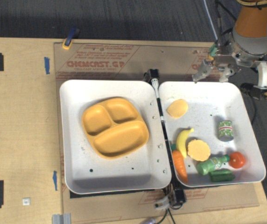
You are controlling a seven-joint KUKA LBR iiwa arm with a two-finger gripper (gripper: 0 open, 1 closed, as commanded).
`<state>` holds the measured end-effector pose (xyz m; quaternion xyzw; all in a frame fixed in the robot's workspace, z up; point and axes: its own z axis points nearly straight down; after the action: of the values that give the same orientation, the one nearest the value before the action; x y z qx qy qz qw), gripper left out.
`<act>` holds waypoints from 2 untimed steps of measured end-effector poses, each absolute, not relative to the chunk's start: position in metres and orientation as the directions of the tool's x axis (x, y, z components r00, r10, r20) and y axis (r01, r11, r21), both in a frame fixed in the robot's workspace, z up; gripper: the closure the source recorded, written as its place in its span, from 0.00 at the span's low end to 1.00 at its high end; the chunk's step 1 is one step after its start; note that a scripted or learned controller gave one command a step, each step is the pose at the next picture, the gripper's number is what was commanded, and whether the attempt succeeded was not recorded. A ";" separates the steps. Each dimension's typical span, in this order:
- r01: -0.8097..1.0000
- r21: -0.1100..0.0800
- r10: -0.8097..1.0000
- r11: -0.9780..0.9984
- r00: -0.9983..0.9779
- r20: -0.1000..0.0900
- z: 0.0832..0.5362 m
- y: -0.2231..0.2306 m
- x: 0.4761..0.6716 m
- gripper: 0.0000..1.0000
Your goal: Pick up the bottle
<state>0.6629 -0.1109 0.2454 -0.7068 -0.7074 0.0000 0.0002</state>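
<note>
Bottle (212,164): green, lying on side, lower right of frame in right bin (250,111), touching yellow disc (199,150), beside tomato (236,159). Gripper (214,73): upper right, over bin's far rim, fingers spread, nothing betw. them. Progress: not grasped; approach, descent, grip, lift all left.

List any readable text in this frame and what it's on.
"CHEMCAST GP": red print on the brown protective paper of the sheet under the bins. Smaller red lines around it are too blurred to read.
Small can: label too small to read.
Green bottle: no legible label.
</note>
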 end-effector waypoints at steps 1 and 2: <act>1.000 0.002 1.000 0.002 -0.002 0.000 0.256 -0.110 0.664 1.00; 0.930 0.000 0.930 0.366 -0.366 0.000 0.188 -0.120 0.667 1.00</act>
<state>0.6667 -0.1203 0.1880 -0.5629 -0.8265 0.0000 0.0001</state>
